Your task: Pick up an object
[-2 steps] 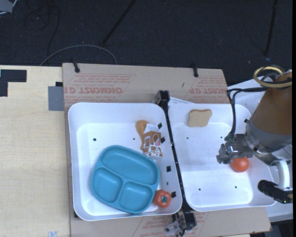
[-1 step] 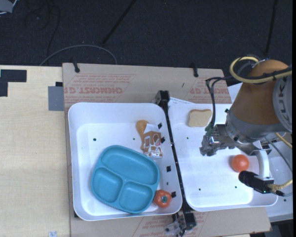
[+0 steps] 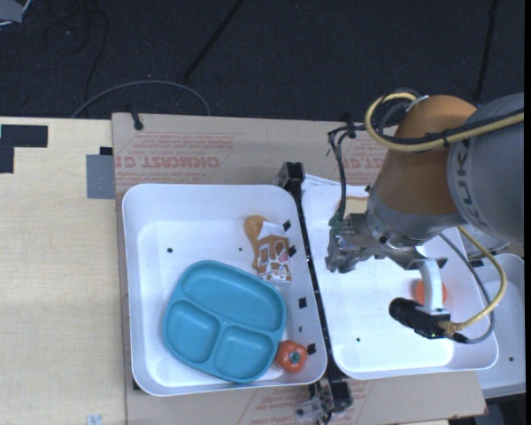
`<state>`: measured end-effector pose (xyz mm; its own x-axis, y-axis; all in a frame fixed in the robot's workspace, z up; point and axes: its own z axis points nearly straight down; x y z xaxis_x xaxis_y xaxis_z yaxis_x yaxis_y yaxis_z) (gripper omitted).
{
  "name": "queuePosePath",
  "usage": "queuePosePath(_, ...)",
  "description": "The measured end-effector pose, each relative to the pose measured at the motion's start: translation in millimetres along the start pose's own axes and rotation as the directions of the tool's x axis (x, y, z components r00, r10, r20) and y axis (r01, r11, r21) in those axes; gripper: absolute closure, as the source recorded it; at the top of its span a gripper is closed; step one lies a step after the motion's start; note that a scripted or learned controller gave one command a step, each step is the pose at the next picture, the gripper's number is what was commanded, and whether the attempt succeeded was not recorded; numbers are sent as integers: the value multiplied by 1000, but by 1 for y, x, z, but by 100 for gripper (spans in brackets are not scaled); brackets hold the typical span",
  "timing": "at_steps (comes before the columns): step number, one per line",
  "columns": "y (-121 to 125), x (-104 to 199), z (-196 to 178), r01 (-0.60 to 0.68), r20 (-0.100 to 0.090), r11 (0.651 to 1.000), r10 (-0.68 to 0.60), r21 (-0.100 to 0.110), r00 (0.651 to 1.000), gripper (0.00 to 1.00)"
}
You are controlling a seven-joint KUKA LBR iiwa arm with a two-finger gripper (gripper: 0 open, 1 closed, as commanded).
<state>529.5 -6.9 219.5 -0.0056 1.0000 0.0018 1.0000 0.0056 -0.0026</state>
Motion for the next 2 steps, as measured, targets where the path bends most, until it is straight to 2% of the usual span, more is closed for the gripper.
queuePosePath(1,19,46,9,-1,0,1000,1,1,1000,100)
queuePosePath(2,34,102,-1,-1,1,1000,1,-1,1000,100)
